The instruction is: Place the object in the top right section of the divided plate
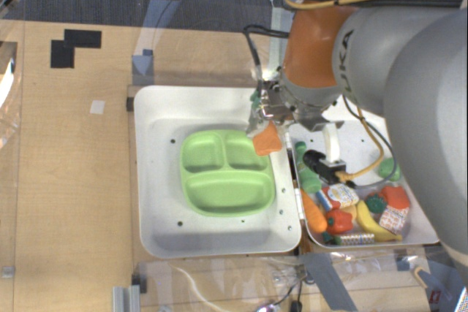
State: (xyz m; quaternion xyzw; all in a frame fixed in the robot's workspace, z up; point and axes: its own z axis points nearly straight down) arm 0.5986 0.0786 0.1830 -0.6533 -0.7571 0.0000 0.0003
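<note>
While gripper (261, 122) hangs over green divided plate (225, 173) – fingers pinch orange object (267, 141)

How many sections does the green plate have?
3: on the green divided plate, top left, top right with an orange object over its right edge, and one wide section below.

green divided plate (219, 186); orange object (267, 141)
</note>
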